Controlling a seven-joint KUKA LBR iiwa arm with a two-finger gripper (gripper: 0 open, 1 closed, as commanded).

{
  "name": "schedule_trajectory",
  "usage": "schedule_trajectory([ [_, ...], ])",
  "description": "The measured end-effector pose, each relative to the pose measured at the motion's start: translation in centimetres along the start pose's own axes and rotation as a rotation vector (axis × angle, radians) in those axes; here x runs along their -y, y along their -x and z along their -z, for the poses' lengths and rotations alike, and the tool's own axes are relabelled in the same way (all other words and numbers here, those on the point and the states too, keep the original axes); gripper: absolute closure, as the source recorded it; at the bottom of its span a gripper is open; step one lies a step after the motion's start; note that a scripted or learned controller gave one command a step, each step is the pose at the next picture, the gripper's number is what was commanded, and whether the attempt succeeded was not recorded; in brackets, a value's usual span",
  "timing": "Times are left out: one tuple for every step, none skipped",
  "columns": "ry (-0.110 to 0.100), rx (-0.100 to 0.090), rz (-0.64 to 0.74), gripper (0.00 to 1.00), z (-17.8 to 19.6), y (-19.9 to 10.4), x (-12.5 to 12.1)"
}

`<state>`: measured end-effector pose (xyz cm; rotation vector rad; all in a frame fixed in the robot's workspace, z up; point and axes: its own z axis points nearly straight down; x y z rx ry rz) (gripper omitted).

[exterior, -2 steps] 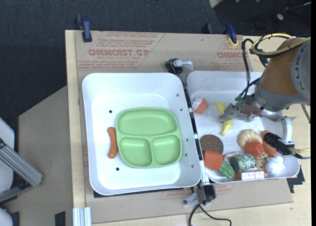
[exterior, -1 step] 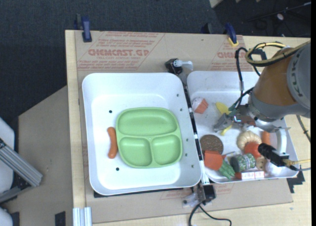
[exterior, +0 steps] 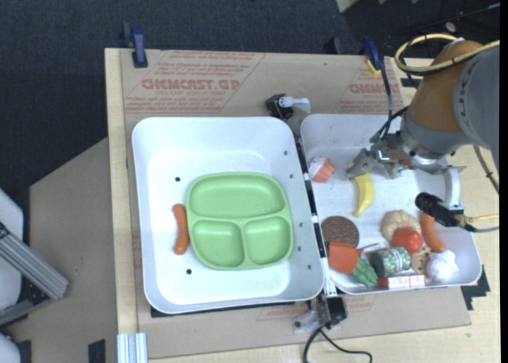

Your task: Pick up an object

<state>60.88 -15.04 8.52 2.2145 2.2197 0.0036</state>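
Toy food fills the right bin (exterior: 333, 127), and that is where I see the gripper (exterior: 367, 164), low over the bin's upper half with the grey arm (exterior: 468, 99) coming in from the right. I cannot tell from this angle whether the claw is apart or together, and I see nothing held in it; it sits just above the yellow banana (exterior: 363, 193), which lies close beneath it, near the bin's middle. Left of the banana, by the bin's left wall, is a small orange-and-white piece (exterior: 321, 169). Along the near end I make out a dark brown round patty (exterior: 340, 230), a red block (exterior: 343, 257), a green piece (exterior: 364, 272), a small can (exterior: 394, 259), a tomato (exterior: 407, 239) against a tan cookie-like piece (exterior: 394, 221), a carrot (exterior: 432, 232) and a white object (exterior: 442, 266). In the left bin (exterior: 159, 147) sits a green three-compartment plate (exterior: 238, 220), with a hot dog (exterior: 181, 229) lying just beside its left edge.
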Motion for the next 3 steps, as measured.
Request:
schedule_trajectory([
  [-0.010,-0.005,-0.002,0.00,-0.1,-2.5,3.0],
  [-0.006,-0.004,-0.002,1.00,1.0,-2.4,2.9],
  [0.005,-0.004,0.004,1.00,10.6,-7.7,2.7],
])
